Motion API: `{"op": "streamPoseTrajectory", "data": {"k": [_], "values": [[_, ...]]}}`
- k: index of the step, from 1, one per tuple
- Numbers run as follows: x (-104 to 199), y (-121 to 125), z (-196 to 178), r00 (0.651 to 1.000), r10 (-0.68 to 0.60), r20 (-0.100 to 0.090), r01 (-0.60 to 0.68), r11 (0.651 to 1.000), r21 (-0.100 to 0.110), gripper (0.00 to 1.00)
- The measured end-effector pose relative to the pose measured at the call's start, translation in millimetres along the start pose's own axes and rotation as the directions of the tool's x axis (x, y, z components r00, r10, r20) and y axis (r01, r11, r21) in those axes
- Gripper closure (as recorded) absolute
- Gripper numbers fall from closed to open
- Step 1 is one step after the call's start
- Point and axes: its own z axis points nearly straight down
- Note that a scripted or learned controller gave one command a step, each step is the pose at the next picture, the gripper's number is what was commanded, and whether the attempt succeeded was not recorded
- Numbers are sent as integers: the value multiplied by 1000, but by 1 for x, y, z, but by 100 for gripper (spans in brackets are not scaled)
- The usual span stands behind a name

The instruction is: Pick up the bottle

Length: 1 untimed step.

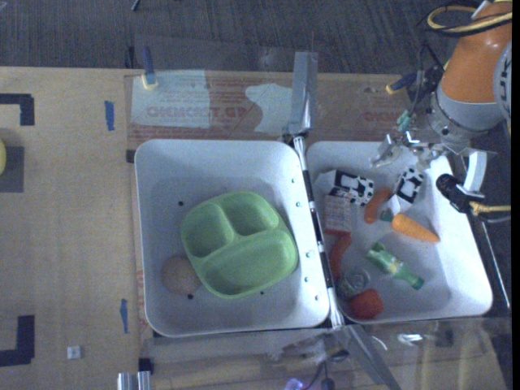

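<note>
The green bottle (394, 266) and divided plate (238, 243) are looking like glossy plastic; the worktop (65, 242) is showing matt wood.

Two white bins sit side by side on the counter (73, 218): the left bin (154, 169) and the right bin (463, 291). The left one holds two things: one green divided plate (238, 244) and one tan ball (179, 275). The right one holds one green bottle (394, 267), two carrots (415, 228) (375, 205), two black-and-white patterned pieces (352, 187) (409, 185), one red tomato (366, 303), one red-and-white packet (337, 213) and one grey round lid-like thing (354, 283).
</note>
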Motion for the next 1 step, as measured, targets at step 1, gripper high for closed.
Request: {"op": "streamPoseTrajectory", "data": {"k": [1], "values": [[-45, -53, 72, 1000, -29, 0, 29, 1000, 0, 0]]}}
